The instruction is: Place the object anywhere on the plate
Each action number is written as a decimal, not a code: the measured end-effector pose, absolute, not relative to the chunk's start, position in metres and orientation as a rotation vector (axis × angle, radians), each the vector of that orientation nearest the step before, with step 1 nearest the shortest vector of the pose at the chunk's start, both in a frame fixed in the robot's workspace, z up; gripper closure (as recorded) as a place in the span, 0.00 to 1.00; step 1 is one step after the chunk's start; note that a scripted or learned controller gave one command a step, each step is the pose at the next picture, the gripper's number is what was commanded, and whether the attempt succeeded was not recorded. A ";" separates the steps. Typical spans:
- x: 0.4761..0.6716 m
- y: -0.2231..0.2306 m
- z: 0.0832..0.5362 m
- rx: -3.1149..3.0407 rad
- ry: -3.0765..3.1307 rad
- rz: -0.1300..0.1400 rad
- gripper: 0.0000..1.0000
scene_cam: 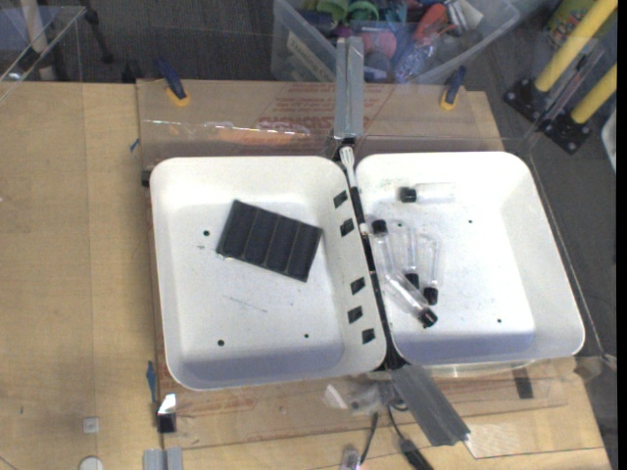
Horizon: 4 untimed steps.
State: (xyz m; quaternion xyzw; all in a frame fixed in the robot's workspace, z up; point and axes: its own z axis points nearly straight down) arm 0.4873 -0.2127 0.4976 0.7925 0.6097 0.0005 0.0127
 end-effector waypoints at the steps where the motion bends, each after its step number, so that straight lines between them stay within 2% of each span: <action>1: 0.487 -0.212 0.498 2.469 1.902 0.001 0.00; 2: 0.489 -0.212 0.508 2.465 1.900 0.002 1.00; 3: 0.489 -0.212 0.508 2.464 1.901 0.002 0.00; 4: 0.490 -0.212 0.519 2.460 1.899 0.002 1.00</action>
